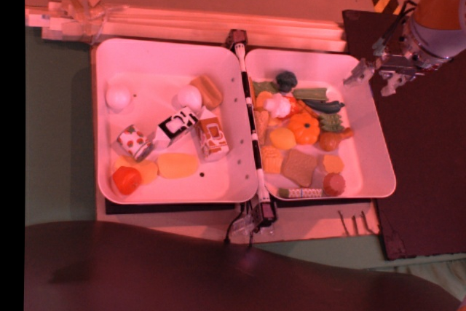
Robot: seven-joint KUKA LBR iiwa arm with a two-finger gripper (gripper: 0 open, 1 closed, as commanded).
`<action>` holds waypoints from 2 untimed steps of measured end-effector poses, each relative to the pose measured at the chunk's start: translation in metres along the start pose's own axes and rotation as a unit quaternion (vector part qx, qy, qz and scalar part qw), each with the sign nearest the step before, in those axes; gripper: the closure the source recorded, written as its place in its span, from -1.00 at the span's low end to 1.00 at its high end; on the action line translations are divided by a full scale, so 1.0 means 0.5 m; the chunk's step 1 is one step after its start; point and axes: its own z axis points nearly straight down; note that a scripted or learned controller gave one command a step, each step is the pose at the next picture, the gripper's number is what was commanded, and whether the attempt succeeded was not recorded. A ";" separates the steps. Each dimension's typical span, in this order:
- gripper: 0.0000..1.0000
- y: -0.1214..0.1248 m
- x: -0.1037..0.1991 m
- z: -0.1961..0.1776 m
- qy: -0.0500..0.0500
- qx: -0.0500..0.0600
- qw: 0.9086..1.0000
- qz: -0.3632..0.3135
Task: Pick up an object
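Claw (381, 76) poised over the upper right corner of the right bin (378, 149), fingers (360, 72) spread apart with nothing between them, one tip over the bin's rim and the other just outside it above the dark mat (429, 156). Grey arm (437, 18) with orange band reaching in from the worktop's right edge. Crowded into the right bin: a dark green broccoli-like piece (285, 79) near the far edge, a white cauliflower-like piece (277, 106) just below it, a green pod (310, 93) and a dark cucumber-like piece (325, 106) toward the middle, an orange pumpkin (304, 128) at the centre, a yellow round fruit (282, 138) touching it on the left, a brown slice of bread (298, 167) toward the near edge, and a red round piece (334, 184) at the near right corner. Spread across the left bin (145, 54): two white balls (118, 97) (188, 98), a tan bread roll (207, 92), a black-and-white carton (175, 125), an orange-and-white carton (212, 138), a red-spotted can (132, 143) lying on its side, a yellow oval piece (178, 165) and a red tomato-like piece (127, 180) at the near left corner. All objects resting in the bins, well apart from the claw.
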 end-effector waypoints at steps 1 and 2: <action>-1.00 0.000 0.000 0.000 0.000 0.000 1.000 0.000; -1.00 0.006 0.001 0.121 0.000 0.003 1.000 0.000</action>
